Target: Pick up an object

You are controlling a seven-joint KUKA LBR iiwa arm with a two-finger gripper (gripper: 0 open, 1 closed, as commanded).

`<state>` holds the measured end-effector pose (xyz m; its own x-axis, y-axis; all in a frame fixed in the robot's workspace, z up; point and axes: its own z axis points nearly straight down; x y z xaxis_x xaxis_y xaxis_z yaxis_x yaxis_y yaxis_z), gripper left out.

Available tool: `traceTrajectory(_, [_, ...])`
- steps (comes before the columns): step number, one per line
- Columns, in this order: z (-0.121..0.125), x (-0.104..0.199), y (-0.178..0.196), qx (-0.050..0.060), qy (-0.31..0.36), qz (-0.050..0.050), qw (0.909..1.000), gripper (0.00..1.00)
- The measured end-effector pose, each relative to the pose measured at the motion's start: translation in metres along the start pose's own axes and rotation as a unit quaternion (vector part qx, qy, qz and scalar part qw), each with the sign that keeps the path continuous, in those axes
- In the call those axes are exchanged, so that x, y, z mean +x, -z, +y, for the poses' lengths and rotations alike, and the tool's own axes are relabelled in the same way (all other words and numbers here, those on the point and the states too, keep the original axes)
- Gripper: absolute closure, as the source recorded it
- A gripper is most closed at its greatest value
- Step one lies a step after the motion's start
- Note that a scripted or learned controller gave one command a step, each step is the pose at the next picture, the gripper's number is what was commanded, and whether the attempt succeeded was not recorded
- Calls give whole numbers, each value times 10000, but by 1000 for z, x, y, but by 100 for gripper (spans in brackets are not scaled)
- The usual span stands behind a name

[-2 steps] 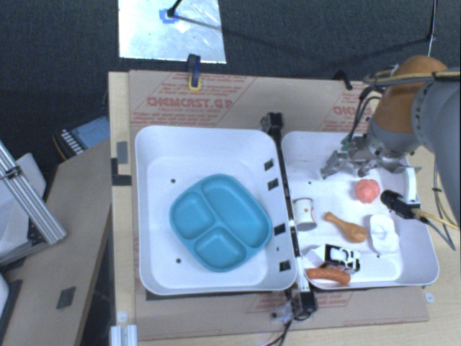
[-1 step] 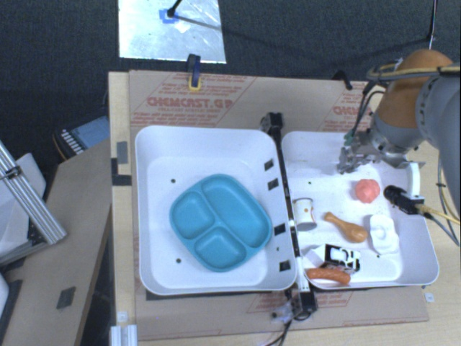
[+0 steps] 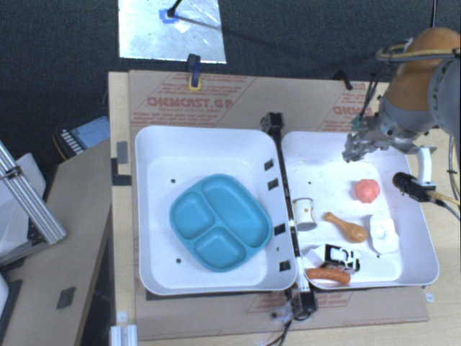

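Grey two-finger gripper [image 3: 355, 150] is seen over the right white bin's [image 3: 418, 265] far edge; finger state cannot be told. Nothing lifted; pink ball [image 3: 366, 190] untouched.

Both white bins [image 3: 209, 139] appear to be smooth moulded plastic with a slight sheen. The blue divided tray [image 3: 220, 222] looks like matt plastic. The brown sheet [image 3: 216, 96] under the bins reads as printed cardboard, flat and dull. The square panel [image 3: 171, 20] at the far edge is reflective, like foil or brushed metal. The arm [image 3: 421, 85] shows grey metal with a glossy orange band.
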<state>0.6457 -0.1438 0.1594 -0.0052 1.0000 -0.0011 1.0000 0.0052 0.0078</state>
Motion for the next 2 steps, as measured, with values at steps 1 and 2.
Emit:
traceTrajectory(1, [3,4,45,2,3,-2,10000,100])
traceTrajectory(2, [2,7,110,-9,4,-4,10000,100])
